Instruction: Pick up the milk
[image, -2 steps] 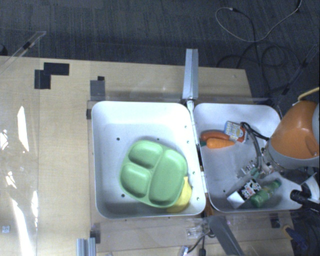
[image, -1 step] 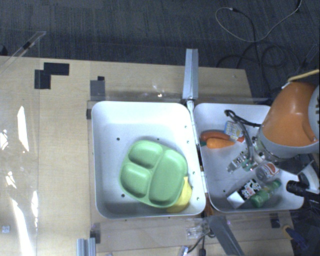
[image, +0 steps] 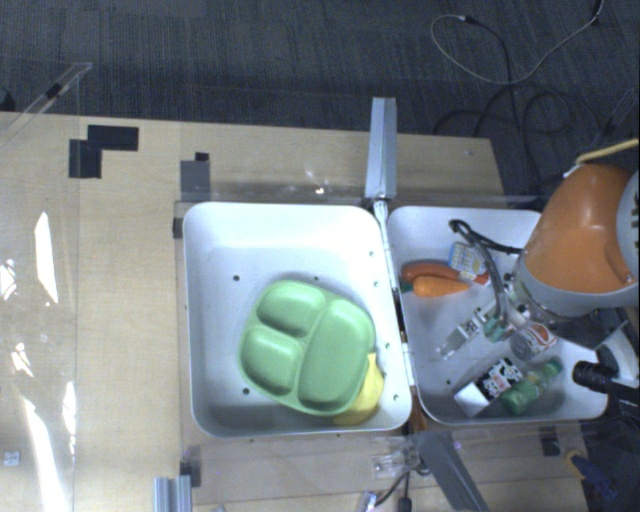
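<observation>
Fingers (image: 497, 312) of the arm (image: 583, 238) point down into the right bin (image: 432, 395), near its middle. Whether they stand apart or together cannot be told: the metal parts there are small and tangled with cable. Nothing is visibly held between them.

Milk (image: 488, 384), a small carton with black-and-white cow patches, lies on its side near the front wall of the right bin. It sits below the fingers in the view, near them but apart, with bare bin floor between. A green bottle (image: 527, 392) lies touching the carton on its right side. A small round red-and-white item (image: 535, 341) lies just beside the fingers, between them and the bottle.

Toward the back left of the same bin lies a carrot (image: 437, 284), with a small pale packet (image: 462, 260) just beside it.

Left bin (image: 215, 300) holds a green divided tray (image: 306, 346), overturned or tilted, resting over a yellow item (image: 369, 396) at its front right edge.

Both bins sit on a pale wooden surface (image: 90, 330).
</observation>
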